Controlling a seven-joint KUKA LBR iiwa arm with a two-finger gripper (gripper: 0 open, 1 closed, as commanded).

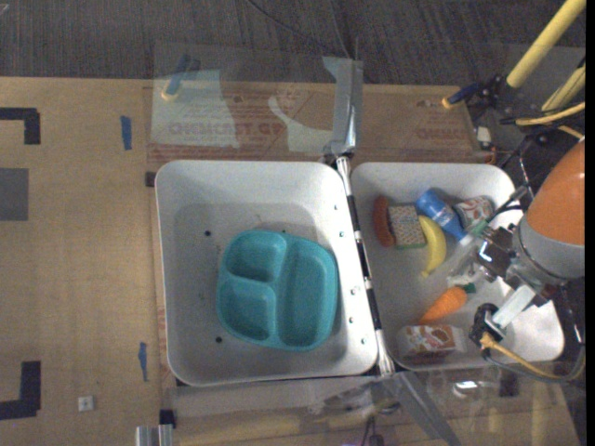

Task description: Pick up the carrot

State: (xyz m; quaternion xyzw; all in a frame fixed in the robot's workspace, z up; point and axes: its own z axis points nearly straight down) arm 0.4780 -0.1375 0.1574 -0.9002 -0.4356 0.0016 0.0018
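The carrot (443, 304) is small and orange with a green top. It lies tilted in the lower middle of the right bin (390, 282), with the green end pointing up and to the right. My gripper (497, 282) hangs over the right side of that bin, just right of the carrot's green end. The grey wrist and orange band rise behind it toward the right edge. From this slant I cannot see any contact with the carrot, and nothing shows as held.
The right bin also holds a yellow banana (432, 242), a blue item (436, 208), a red-edged sponge (398, 224), a small can (474, 212) and a brown packet (432, 339) just below the carrot. A teal divided plate (277, 289) sits in the left bin (186, 249).
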